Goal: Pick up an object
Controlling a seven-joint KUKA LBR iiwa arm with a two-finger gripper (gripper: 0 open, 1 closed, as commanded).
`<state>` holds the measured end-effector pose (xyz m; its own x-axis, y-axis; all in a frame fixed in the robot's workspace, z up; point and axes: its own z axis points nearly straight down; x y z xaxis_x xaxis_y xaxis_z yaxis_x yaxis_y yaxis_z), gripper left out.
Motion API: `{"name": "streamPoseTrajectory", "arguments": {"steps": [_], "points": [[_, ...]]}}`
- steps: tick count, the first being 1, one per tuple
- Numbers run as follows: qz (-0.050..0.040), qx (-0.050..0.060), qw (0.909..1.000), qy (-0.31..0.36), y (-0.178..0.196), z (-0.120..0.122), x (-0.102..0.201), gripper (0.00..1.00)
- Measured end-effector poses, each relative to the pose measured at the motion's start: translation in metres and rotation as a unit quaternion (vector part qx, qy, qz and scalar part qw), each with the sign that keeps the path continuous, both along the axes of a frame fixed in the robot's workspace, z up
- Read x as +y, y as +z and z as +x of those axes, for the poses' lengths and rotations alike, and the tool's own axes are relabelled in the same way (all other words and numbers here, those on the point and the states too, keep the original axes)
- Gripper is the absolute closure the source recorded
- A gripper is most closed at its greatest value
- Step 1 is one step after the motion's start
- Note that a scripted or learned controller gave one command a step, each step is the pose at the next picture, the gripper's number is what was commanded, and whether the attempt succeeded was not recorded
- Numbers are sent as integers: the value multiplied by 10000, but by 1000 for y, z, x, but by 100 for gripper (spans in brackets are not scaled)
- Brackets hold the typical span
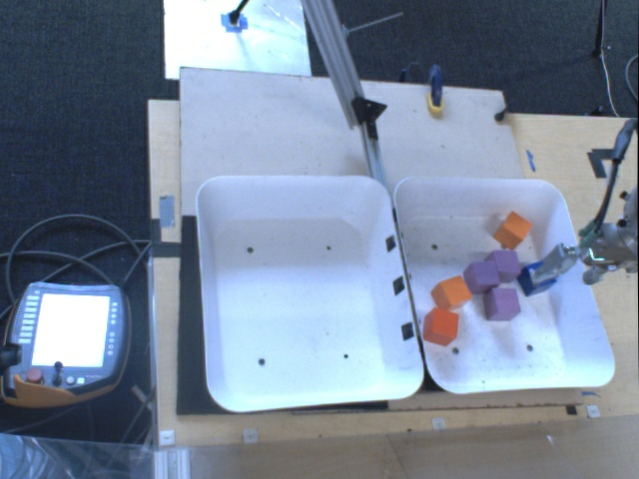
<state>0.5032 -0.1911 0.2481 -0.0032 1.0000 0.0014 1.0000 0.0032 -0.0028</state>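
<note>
Your gripper (539, 277) sits inside the right bin (589, 362), just beside the purple cube cluster (494, 277); whether it's open or closed, you cannot tell. Risk, as I judge it: cubes touch, so contact may shove neighbours instead of seating one.

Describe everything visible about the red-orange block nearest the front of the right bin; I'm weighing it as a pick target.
The red-orange block is a small cube with matte faces, foam-like by its look, redder than the two orange blocks in the bin. It sits flat on the floor of the right bin, at the near left of the cluster, close to the divider between the bins. Its top face is lit and its front face is shaded. An orange block lies just behind it; whether they touch is unclear. The gripper is apart from it.
</note>
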Motion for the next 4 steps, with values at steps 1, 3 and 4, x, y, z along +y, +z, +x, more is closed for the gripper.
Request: {"name": "streamPoseTrajectory", "arguments": {"steps": [1, 3, 4], "points": [[-7, -24, 10000, 2, 2, 1, 0, 0], [4, 9, 10000, -9, -116, -14, 1, 0], [1, -1, 10000, -5, -160, -14, 1, 0]]}}
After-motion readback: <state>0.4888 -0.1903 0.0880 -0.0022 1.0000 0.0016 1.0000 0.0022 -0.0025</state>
